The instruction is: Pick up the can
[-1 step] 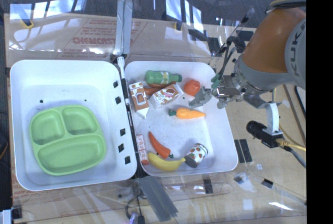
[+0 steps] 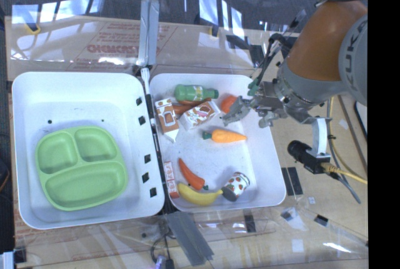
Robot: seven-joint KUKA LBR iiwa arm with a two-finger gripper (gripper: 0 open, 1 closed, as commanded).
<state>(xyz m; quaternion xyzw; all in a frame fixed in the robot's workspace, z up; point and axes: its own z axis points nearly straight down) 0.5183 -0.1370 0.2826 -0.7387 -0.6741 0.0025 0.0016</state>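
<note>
Nothing is lifted yet: the can [image 2: 235, 185] lies at the near right of the right bin [image 2: 270, 164], while the gripper [image 2: 236, 110], jaws released and holding nothing, hovers near the far side.

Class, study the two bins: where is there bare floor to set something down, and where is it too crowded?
Free: the left bin around the green tray, widest above it. In the right bin, the patch between carrot, chili and can. Crowded: the right bin's top, with bottle, cartons and gripper, and the front corner by the banana.
</note>
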